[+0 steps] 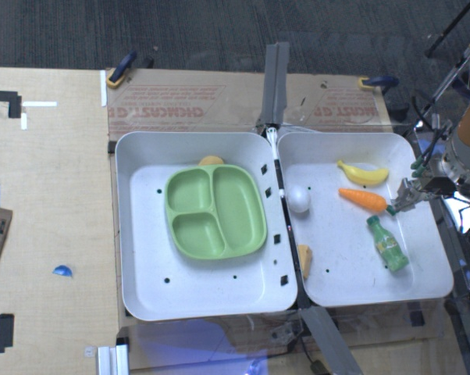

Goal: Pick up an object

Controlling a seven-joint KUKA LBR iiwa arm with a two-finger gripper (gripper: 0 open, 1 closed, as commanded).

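Camera view, slanted down on two white bins. Claw (pixel 403 198) at right bin's (pixel 329 287) right side, small and blurry; released or clenched: cannot tell. Carrot (pixel 362 200) just left of claw, leafy end touching or nearly so, hard to say. Banana (pixel 363 173) up-left of claw. Green bottle (pixel 387 244) just below claw, lying tilted. White ball (pixel 298 200) far left by the divider. Tan piece (pixel 304 259) down-left, half hidden by bin edge. Green tray (pixel 216 211) well left in left bin (pixel 141 287), orange thing (pixel 211 161) mostly hidden behind it.
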